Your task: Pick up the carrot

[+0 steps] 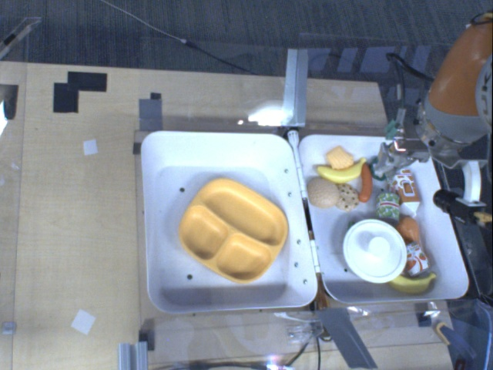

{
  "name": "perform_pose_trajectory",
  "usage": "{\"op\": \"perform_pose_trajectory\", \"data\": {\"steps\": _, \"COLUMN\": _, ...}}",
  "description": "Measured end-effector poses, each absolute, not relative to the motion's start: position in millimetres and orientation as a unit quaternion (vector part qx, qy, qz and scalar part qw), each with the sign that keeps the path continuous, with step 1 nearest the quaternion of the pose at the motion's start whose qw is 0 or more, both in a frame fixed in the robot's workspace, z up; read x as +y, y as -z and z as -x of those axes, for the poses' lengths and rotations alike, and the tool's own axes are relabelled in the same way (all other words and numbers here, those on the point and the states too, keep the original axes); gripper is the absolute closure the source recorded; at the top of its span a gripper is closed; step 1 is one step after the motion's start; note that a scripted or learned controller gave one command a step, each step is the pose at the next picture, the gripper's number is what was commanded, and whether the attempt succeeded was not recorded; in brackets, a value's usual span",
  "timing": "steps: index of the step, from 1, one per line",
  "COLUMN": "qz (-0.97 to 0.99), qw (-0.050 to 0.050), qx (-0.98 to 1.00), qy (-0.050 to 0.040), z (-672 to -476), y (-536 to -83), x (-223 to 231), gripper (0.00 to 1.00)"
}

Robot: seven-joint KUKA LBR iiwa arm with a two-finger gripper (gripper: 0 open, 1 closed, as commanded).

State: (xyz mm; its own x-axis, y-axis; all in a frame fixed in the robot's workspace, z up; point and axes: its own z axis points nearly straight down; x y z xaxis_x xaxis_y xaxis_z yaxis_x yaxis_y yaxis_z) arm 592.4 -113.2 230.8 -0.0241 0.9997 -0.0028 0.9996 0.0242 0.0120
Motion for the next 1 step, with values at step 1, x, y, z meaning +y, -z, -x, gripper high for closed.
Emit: {"op": "perform_pose_trajectory", "data": {"steps": 1, "qz": -0.73, "qw": 0.0, "qx": 0.683, "qy": 0.0, "z": -486.5, "y": -133.6, "x": -95.7, "gripper": 1.0}}
